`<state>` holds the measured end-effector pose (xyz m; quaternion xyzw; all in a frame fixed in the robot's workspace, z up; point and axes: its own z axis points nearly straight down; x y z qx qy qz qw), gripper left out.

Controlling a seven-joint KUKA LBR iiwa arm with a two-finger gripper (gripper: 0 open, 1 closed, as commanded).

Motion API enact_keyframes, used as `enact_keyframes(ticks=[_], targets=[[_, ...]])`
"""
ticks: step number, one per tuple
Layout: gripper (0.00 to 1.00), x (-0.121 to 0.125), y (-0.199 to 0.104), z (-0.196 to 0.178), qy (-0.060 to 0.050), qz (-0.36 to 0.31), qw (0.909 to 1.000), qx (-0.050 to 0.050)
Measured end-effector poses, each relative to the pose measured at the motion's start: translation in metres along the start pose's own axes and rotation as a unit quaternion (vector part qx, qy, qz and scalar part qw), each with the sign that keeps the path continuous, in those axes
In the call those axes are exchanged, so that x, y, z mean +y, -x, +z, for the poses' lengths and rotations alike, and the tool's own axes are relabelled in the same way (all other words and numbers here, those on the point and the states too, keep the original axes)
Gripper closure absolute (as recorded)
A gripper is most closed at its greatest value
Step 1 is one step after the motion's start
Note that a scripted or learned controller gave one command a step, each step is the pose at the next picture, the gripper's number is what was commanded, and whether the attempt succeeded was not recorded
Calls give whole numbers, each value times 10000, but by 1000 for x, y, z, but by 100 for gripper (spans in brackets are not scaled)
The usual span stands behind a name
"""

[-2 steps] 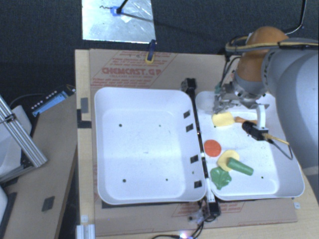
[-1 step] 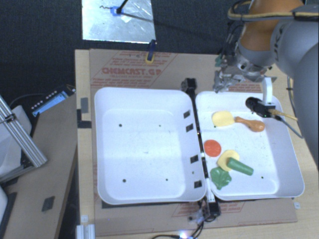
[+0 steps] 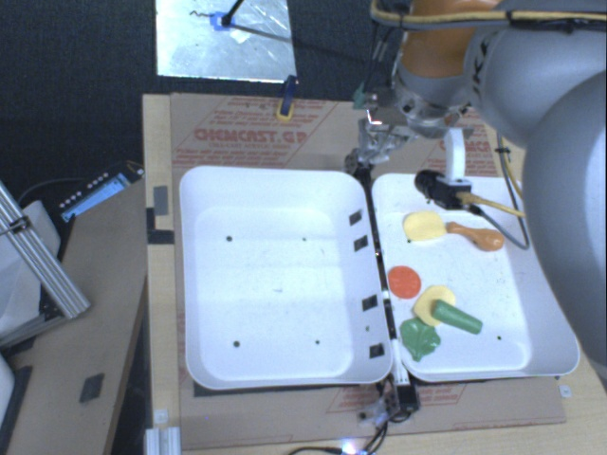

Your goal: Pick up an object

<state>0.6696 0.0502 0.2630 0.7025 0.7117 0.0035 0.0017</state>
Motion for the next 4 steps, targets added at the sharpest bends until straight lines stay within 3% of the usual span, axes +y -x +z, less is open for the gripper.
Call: enact_keyframes(ticks=[1, 2, 3, 4], targets=[[100, -37, -87, -92, 4, 6, 10000, 7], [100, 3, -153, -127, 9, 16, 10000, 9], [100, -9, -187, -190, -7, 29, 10000, 1], [100, 3, -184, -224, -11, 38, 10000, -5]])
